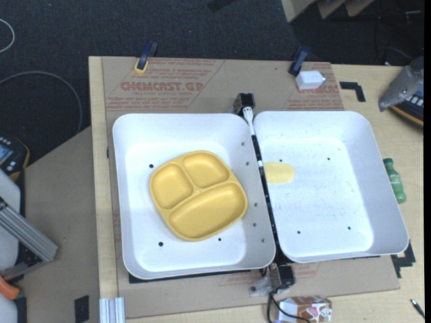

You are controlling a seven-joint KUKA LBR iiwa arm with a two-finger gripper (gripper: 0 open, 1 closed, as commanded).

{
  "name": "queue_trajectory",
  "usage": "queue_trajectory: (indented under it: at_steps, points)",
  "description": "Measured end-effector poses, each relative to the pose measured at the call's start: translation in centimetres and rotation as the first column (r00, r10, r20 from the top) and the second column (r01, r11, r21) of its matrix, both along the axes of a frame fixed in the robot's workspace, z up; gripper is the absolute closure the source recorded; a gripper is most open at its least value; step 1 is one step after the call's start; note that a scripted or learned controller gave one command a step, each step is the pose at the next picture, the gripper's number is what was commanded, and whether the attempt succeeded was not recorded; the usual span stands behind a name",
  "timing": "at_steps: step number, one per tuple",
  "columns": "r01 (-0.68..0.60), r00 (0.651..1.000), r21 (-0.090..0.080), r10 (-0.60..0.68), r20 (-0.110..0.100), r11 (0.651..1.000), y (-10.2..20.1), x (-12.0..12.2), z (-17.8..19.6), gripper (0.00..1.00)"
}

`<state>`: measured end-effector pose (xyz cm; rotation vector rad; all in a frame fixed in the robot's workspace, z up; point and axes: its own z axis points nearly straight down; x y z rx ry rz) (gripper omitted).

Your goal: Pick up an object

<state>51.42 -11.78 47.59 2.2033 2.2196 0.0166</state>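
Far off at the right edge sat the gripper, open or closed I cannot tell; the yellow plate lay well to its left, in the left bin.

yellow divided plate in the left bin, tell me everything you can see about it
The yellow divided plate looks like smooth moulded plastic, rounded at the corners, with three compartments: two smaller ones toward the far side and one larger one toward the near side. It lies flat and right side up on the floor of the left bin, turned at a slant to the bin's walls, nearer the wall shared with the right bin. Its compartments hold nothing, and nothing but the bin floor touches it.
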Motion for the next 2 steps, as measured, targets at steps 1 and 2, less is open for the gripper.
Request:
queue_trajectory:
  at_steps: [1,2]
  points:
    - [0.006,1.000,-0.001,-0.006,-0.011,1.000,-0.3,0.1,0.2,1.00]
    - [-0.004,1.000,0.005,0.004,-0.030,1.000,12.7,-3.7,-10.2,1.00]
